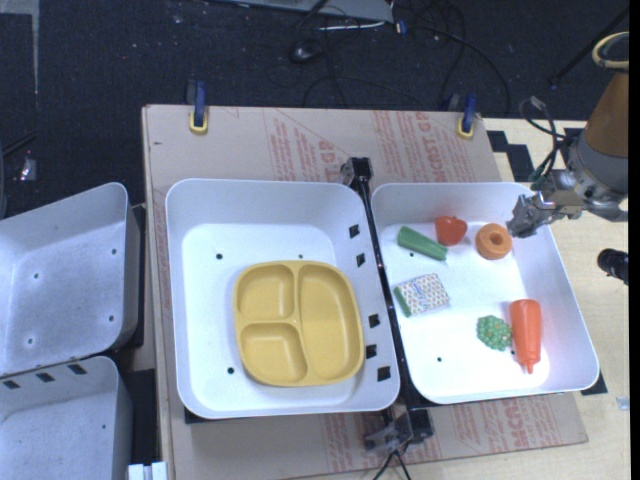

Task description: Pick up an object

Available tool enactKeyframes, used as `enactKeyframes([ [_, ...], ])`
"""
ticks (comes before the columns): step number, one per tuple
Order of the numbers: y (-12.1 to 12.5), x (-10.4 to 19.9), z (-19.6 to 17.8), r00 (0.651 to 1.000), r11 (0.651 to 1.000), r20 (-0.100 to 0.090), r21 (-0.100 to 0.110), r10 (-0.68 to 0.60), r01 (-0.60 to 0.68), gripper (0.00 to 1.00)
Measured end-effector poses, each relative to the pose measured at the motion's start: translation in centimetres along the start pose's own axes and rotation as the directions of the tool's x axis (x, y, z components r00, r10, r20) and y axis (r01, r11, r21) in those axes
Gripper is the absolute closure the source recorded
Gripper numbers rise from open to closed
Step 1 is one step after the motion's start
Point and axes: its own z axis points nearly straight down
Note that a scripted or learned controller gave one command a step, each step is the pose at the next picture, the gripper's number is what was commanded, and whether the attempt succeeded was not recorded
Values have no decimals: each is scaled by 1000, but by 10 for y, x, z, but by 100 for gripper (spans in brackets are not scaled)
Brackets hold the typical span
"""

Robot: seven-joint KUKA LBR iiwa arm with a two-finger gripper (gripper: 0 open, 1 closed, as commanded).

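Note:
The right bin (560, 268) holds a green block (421, 242), a red pepper-like toy (451, 229), an orange ring (493, 241), a patterned flat piece (421, 294), a green broccoli toy (493, 332) and an orange carrot (526, 332). My gripper (525, 215) hangs at the bin's upper right edge, just right of the orange ring and apart from it. Nothing shows between its fingers.
The left bin (200, 218) holds a yellow divided plate (298, 321). A black divider (375, 268) runs between the bins. Two yellow clamps (198, 118) (466, 122) grip the board's far edge. White trays (60, 268) lie at far left.

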Motion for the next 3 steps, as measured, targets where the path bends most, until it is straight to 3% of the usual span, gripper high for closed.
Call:
enactKeyframes([
  [1,-5,7,-50,1000,1000,0,0,-1,1,100],
  [3,16,98,-44,1000,1000,-4,6,-5,5,100],
])
